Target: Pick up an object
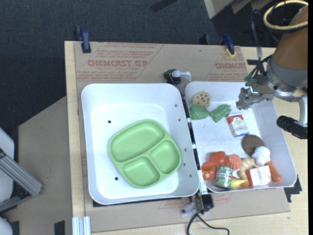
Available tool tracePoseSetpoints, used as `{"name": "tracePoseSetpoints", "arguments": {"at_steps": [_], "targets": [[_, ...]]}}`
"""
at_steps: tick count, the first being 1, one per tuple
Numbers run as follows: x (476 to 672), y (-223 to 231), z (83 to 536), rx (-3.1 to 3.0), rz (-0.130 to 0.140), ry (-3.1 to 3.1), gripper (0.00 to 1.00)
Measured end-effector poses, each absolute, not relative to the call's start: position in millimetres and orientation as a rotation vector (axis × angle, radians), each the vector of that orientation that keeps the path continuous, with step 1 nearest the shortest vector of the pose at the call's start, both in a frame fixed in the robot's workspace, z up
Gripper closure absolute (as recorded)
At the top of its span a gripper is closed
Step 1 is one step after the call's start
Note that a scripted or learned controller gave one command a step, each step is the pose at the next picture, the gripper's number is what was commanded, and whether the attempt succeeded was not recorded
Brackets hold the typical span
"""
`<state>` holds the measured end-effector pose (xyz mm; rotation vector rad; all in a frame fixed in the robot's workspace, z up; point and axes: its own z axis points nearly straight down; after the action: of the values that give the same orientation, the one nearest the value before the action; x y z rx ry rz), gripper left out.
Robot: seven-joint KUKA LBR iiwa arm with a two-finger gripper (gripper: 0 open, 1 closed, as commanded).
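Note:
My gripper (244,102) hangs over the back right part of the right bin (279,126), above a small red and white carton (238,125). Nothing is seen between its fingers. To its left lie a round cookie (200,99) and two green leafy pieces (209,112). At the bin's front sits a heap: a brown round item (252,142), a white garlic-like bulb (262,154), red pieces (217,160), a green-labelled can (224,176), a yellow item (237,183) and a red and white box (260,176).
The left bin (98,131) holds a green three-compartment plate (144,153). Both bins rest on a cardboard-covered bench (122,62) with blue clamps at the back. A black fitting (172,76) sits behind the gap between the bins.

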<state>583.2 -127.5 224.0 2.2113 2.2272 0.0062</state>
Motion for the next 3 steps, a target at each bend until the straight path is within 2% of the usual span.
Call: {"name": "tracePoseSetpoints", "arguments": {"at_steps": [1, 2, 3], "targets": [[582.5, -191, 157, 2.227, -0.004, 2.22, 1.0], [595.7, -191, 182, 2.217, 0.002, 2.219, 1.0], [559.8, -191, 100, 2.214, 0.006, 2.215, 1.0]]}}
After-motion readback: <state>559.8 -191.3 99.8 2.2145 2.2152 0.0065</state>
